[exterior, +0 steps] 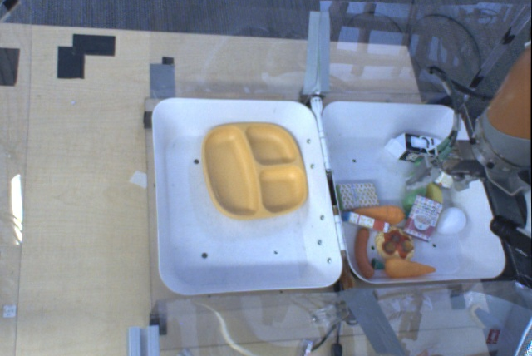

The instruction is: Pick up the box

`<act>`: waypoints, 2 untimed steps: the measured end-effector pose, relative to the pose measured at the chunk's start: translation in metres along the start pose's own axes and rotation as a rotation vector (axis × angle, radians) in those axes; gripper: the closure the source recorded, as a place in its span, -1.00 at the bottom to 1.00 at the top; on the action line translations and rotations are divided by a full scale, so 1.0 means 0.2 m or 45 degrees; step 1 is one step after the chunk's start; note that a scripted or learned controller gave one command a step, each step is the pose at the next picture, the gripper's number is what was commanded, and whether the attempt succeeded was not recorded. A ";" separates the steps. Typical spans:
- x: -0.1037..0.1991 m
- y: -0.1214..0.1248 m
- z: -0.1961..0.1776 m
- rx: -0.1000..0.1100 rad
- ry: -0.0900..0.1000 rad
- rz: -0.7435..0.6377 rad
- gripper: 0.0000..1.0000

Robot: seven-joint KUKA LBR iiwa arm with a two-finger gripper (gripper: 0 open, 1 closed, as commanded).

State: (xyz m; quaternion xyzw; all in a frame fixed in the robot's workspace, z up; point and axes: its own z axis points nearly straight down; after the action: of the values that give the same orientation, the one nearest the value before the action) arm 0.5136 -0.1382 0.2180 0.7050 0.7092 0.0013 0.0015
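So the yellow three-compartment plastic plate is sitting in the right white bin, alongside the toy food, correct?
Not quite. The camera view shows the yellow three-compartment plastic plate alone in the left white bin. The toy food, such as the orange carrot, lies in the right white bin.

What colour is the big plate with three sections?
Yellow, seen in the camera view: the plate.

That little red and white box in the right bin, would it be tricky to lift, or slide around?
The red and white box looks like a small carton, so probably light and fairly stiff. It lies tilted, leaning among other items beside a white egg-like object, so a nudge would likely shift it. Its printed faces may be somewhat slippery.
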 end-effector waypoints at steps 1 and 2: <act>-0.05 -0.12 -0.19 -0.004 -0.001 -0.046 -1.00; -0.14 0.11 0.24 0.001 -0.001 0.035 -1.00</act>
State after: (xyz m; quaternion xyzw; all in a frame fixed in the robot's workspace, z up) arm 0.5361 -0.1667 0.1695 0.7146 0.6995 0.0008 0.0012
